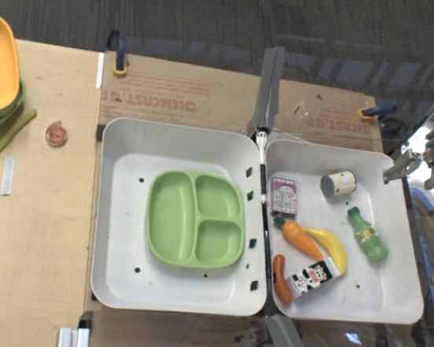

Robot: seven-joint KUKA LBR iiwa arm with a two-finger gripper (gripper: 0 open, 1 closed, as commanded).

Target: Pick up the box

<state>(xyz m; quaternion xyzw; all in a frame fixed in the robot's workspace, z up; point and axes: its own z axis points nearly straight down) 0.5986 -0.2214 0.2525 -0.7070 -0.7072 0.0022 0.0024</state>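
Box (284, 196) flat in the right bin (408, 257), near its 10 o'clock corner, just beside the divider. At the box's 5 o'clock: carrot (302, 239), banana (329, 248), cow-print carton (313, 277). Green bottle (367, 235) toward 3 o'clock. Tool (415, 159) at the bin's 2 o'clock edge, well apart from the box; open or closed, cannot tell.
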